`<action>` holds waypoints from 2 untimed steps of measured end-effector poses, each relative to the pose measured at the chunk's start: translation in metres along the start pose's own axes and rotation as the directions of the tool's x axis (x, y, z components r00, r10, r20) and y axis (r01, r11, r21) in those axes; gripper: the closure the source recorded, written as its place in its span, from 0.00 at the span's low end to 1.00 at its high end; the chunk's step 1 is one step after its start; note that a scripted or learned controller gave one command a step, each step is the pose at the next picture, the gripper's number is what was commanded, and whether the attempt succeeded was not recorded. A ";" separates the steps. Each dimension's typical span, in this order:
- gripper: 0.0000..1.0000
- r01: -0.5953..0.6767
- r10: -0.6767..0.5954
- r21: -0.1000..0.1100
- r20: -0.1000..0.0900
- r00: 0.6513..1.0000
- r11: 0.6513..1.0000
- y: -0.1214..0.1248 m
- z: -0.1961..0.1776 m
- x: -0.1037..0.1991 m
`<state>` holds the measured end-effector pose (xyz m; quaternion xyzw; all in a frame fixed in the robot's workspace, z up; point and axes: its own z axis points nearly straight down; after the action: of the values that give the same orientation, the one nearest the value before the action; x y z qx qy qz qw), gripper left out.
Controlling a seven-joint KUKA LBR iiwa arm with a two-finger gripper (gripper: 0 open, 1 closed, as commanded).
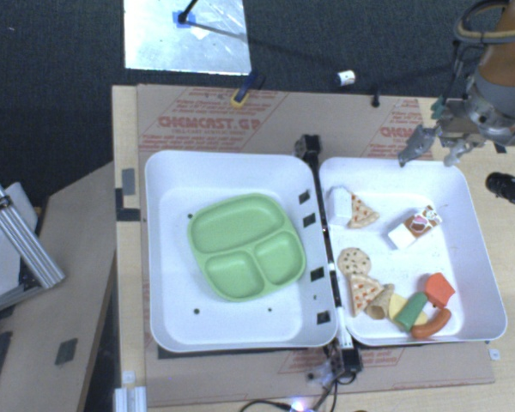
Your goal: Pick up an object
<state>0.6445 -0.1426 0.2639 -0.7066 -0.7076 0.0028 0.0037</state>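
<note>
My jaws (435, 147) hang spread apart over the far rim of the right bin (481, 230), with nothing between the two prongs. I judge this to be the approach step: nothing is picked yet, and no object is near enough to close on.

Everything I could take lies below and nearer the camera than my jaws. Closest is a pizza slice (361, 212), down and to the side toward the divider, next to a small white cup (339, 202). Almost straight down from my jaws sits a little white carton (415, 226) with a printed face, apart from the others. Farther off, by the bin's near edge, things crowd together: a round cracker (354, 261), a second pizza slice (366, 293), a yellow wedge (397, 304), a green block (410, 310), an orange block (439, 288) and a sausage (432, 324), several touching.

The left bin (172, 230) holds a green divided tray (245, 247), well away from my jaws.

The next move, as I see it, calls for choosing a loner, the carton or the near slice, centring the prongs over it, turning to span its narrow side, then going down before closing. The crowded pile risks catching two things at once.
</note>
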 end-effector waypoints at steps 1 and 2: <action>0.00 0.002 -0.002 -0.011 0.002 1.000 1.000 0.002 -0.007 0.000; 0.00 0.001 -0.001 -0.009 0.002 1.000 1.000 0.007 0.035 -0.001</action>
<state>0.6507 -0.1432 0.2289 -0.7062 -0.7080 0.0003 0.0000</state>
